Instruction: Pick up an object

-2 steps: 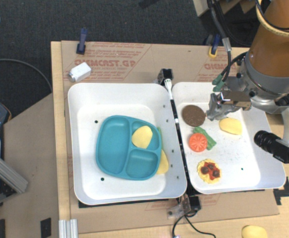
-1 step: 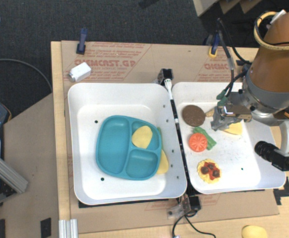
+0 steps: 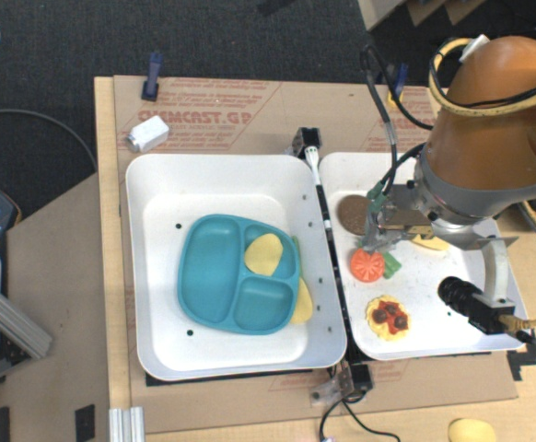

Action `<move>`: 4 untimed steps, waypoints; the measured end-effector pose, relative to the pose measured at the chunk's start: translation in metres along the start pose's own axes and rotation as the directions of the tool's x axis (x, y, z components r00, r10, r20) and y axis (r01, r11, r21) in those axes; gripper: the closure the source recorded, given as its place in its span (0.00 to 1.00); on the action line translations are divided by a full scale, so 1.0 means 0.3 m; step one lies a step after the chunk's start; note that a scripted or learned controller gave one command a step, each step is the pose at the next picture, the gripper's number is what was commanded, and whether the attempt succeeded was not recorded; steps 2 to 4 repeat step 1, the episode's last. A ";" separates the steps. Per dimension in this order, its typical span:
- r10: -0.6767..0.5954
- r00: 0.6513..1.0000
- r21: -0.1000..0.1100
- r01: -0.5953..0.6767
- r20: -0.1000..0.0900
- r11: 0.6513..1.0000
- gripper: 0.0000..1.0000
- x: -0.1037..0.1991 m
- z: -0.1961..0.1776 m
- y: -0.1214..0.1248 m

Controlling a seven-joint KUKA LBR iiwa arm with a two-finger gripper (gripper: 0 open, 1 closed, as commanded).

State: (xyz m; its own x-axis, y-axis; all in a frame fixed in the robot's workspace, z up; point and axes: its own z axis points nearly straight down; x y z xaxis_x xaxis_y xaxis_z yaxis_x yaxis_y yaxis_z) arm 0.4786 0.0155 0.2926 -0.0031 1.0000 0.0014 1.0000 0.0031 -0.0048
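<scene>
fingers (image 3: 375,238) of the gripper (image 3: 378,241) are lowered just above the red tomato (image 3: 368,265) near the right bin's (image 3: 434,343) left wall, their opening cannot be told, and the round tomato could be nudged aside.

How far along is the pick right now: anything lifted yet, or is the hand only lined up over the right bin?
Nothing looks lifted. The hand is down in the right bin, just above the red tomato toy, which lies on the bin floor. The brown disc and small pizza toy also lie loose there. In the left bin, the blue tray sits untouched. Grasping and lifting remain.
</scene>
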 end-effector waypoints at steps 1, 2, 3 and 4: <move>0.009 1.000 0.008 -0.009 0.003 1.000 1.00 -0.142 0.356 0.049; 0.009 1.000 0.008 -0.009 0.003 1.000 1.00 -0.142 0.356 0.049; 0.009 1.000 0.008 -0.009 0.003 1.000 1.00 -0.142 0.356 0.049; 0.009 1.000 0.008 -0.009 0.003 1.000 1.00 -0.142 0.356 0.049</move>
